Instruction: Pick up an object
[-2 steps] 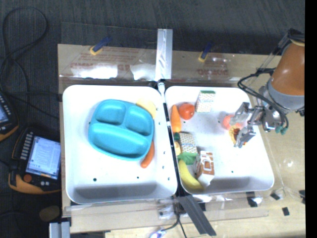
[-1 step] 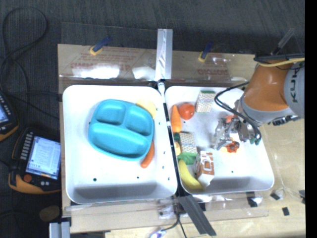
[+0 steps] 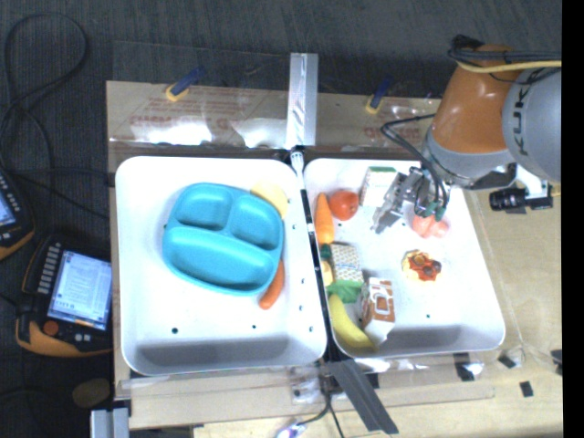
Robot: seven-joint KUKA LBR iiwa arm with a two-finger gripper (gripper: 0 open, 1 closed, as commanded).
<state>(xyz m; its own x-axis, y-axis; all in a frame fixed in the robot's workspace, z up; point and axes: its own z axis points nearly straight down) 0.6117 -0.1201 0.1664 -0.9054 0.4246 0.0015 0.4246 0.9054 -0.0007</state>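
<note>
One gripper [image 3: 394,210], fingers seemingly apart, nothing held; approach step; next, descend onto the tomato [image 3: 343,204].

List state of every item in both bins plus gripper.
blue tray: upside down, left bin
sausage: lying against tray edge
carrot: lying, right bin
tomato: resting beside carrot
banana: lying, near wall
carton: tipped on its side
gripper: over right bin, holding nothing visible

pink object [image 3: 432,225] (small), right bin, by gripper [image 3: 399,210]
</note>
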